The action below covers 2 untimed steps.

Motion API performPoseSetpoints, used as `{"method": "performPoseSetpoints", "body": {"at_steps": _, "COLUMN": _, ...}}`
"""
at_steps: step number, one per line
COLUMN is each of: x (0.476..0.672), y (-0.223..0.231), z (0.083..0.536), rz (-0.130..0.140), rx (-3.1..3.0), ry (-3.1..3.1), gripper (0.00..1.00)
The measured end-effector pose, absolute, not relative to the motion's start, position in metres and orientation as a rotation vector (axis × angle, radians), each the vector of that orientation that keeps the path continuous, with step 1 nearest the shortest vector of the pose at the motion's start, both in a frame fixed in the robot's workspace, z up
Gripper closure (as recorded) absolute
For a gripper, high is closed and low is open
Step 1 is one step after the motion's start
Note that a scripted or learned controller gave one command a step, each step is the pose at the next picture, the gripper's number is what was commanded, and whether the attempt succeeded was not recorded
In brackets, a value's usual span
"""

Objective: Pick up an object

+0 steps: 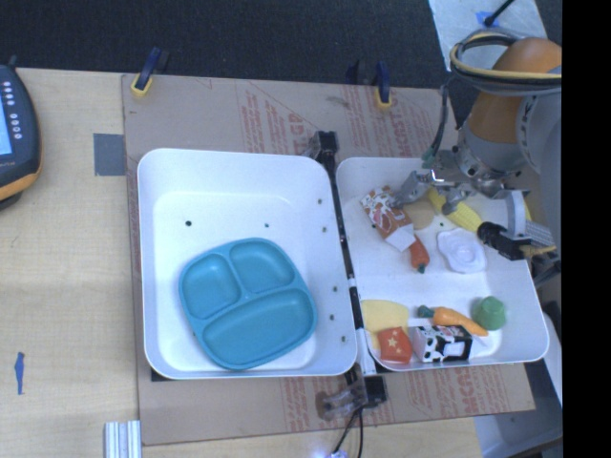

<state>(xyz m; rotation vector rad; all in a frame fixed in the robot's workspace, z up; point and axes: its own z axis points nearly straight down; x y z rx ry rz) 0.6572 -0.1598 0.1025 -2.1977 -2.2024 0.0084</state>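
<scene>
While my gripper hangs low at the right bin's far edge, I cannot tell its state. Small toys lie scattered there, a yellow banana nearest, probably my easiest pick. Across the divider, a blue plate sits alone.

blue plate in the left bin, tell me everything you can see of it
The blue plate is a rounded, divided dish with two small sections at its far end and one large one nearer the camera, smooth like plastic. It lies flat and slightly turned on the floor of the left bin, toward its near right corner, with nothing in it.
</scene>
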Motion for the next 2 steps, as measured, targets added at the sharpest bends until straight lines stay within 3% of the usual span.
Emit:
{"method": "performPoseSetpoints", "body": {"at_steps": 1, "x": 0.661, "y": -0.163, "z": 0.114, "rz": -0.004, "rx": -2.218, "ry": -2.231, "gripper": 1.0}}
{"method": "performPoseSetpoints", "body": {"at_steps": 2, "x": 0.59, "y": -0.178, "z": 0.09, "rz": 0.011, "rx": -2.214, "ry": -2.217, "gripper": 1.0}}
